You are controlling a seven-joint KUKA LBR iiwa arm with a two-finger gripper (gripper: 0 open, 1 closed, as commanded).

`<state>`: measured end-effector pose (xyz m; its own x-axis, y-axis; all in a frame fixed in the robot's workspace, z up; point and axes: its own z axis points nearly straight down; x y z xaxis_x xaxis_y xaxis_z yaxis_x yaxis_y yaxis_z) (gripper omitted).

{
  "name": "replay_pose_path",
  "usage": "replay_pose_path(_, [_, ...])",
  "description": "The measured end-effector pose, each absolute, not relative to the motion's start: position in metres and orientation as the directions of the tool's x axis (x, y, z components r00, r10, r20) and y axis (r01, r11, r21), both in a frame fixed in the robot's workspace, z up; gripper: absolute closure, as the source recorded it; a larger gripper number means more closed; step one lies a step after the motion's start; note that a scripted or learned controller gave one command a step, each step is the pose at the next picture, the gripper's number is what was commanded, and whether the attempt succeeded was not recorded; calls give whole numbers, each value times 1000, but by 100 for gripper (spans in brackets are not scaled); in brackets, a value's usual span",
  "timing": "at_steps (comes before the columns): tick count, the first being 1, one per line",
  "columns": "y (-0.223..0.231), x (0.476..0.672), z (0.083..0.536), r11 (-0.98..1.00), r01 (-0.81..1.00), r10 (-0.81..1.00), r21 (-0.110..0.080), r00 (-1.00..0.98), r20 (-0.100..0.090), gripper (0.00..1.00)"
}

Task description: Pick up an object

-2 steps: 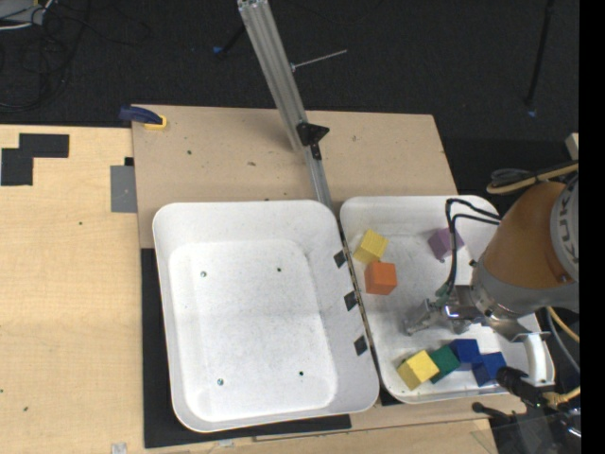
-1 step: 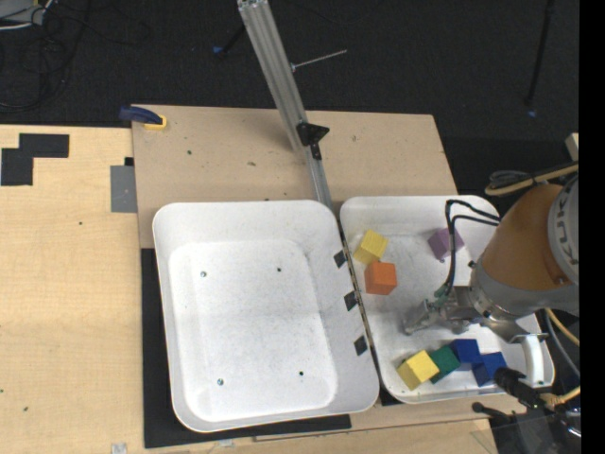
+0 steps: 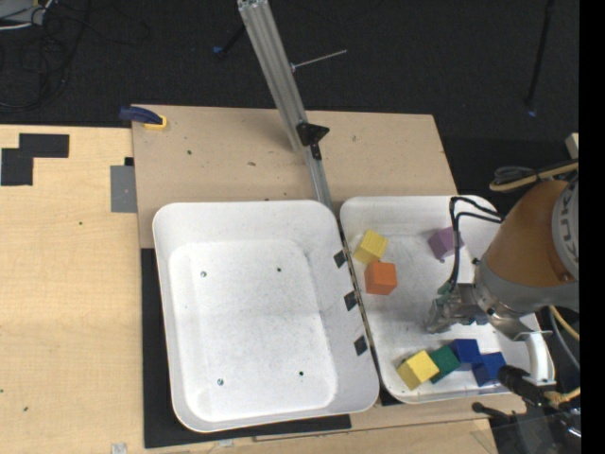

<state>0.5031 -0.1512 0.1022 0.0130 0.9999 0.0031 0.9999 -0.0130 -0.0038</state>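
The right bin point(image 3: 406, 225) holds several blocks: a yellow one point(image 3: 371, 245) and an orange one point(image 3: 380, 277) near its left wall, a purple one point(image 3: 441, 243) toward the back. A yellow block point(image 3: 417, 369), a green block point(image 3: 443, 360) and two blue blocks point(image 3: 466, 351) point(image 3: 488, 368) cluster at the front. My gripper point(image 3: 444, 318) reaches down into the bin's middle right, over bare floor between the purple block and the front cluster. The wrist hides its fingertips.
The left bin point(image 3: 246, 310) lies beside the right one, with black clips point(image 3: 350, 300) along the shared wall. A slanted aluminium bar point(image 3: 284, 83) rises behind the bins. A black cable point(image 3: 460, 220) loops above the wrist.
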Motion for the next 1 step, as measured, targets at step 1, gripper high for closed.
replay_pose_path(1, [-144,502,148,2,1000,1000,1,-2,0,100])
